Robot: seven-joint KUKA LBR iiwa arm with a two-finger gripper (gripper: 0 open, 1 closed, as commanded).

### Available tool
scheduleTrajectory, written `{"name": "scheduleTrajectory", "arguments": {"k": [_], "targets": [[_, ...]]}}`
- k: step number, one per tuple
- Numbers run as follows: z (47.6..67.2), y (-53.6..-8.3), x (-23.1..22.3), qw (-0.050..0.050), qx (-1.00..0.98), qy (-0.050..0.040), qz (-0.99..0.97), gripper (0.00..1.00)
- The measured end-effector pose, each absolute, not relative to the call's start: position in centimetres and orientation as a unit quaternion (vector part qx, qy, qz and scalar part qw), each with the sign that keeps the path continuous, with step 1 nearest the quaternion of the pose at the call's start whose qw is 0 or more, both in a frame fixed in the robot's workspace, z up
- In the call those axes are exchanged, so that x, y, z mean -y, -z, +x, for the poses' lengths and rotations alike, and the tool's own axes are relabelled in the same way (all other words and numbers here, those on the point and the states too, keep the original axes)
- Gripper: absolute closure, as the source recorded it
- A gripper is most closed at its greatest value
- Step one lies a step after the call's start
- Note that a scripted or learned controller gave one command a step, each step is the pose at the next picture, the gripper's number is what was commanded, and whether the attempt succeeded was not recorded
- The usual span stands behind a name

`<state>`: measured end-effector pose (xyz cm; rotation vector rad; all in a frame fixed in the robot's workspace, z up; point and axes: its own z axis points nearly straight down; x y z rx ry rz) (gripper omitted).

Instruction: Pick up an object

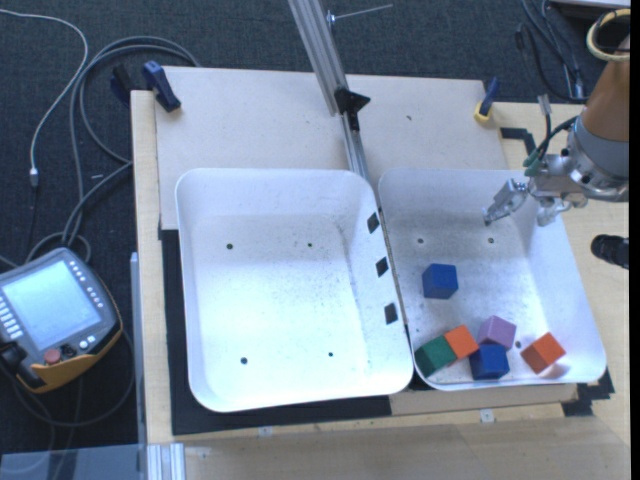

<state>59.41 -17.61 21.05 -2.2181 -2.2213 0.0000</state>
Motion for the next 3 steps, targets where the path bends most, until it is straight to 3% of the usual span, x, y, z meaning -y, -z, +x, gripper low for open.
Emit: {"name": "scheduleTrajectory", "arguments": {"k": [1,2,3], "targets": [[58.4,-16.6,9.9,0.005,0.71,-0.0003,-0.704,0.0],[52.9,-10.4,8.4,0.006,0.707,-0.0027,-0.707,0.0],[50.6,-24.8,4.6,-0.003,0.708,0.0034,-0.706,0.0]]}}
